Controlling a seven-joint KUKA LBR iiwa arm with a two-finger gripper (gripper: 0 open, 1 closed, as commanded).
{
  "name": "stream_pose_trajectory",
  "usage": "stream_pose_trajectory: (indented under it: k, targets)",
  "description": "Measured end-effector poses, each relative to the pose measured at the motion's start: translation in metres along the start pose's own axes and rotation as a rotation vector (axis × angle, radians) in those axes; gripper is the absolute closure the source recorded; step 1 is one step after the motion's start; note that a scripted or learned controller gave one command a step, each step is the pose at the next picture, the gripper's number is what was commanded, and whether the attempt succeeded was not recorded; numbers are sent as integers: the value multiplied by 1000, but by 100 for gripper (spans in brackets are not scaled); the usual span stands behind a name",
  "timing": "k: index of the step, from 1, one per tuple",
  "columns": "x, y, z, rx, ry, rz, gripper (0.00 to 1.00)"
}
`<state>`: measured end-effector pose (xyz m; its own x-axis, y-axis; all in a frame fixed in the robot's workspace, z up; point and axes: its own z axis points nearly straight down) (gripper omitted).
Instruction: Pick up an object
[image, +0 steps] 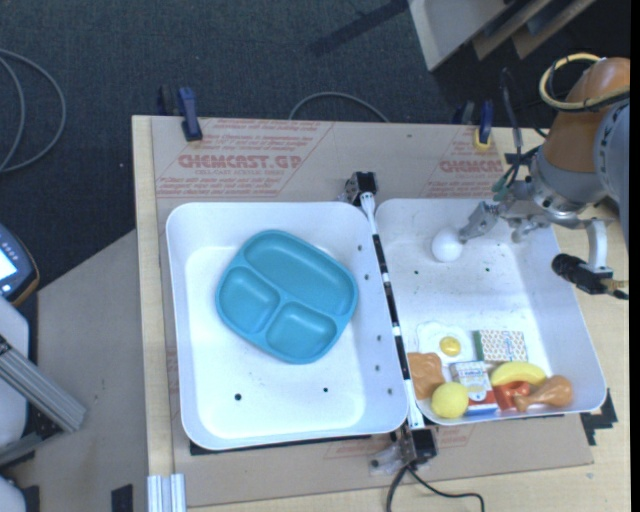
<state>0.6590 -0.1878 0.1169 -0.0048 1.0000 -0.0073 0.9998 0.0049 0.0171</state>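
My gripper (500, 224) hangs over the far end of the right bin (560, 320), its two grey fingers (477, 223) spread open with nothing between them. A small white ball (446, 246) lies on the bin floor just left of and below the left finger, apart from it. A cluster of toy food sits at the near end of the same bin: a fried egg (446, 345), a patterned box (500, 345), a banana (518, 374), a lemon (450, 401), an orange piece (424, 372) and a chicken leg (549, 391).
A blue divided plate (287, 296) lies in the left bin (200, 400). The ridge where the two bins meet (385, 300) runs between them. Bare white floor shows in the middle of the right bin.
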Motion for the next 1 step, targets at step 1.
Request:
stream_pose_trajectory:
  k: [1]
  targets:
    - [-17,-84,31,20,8,6,0]
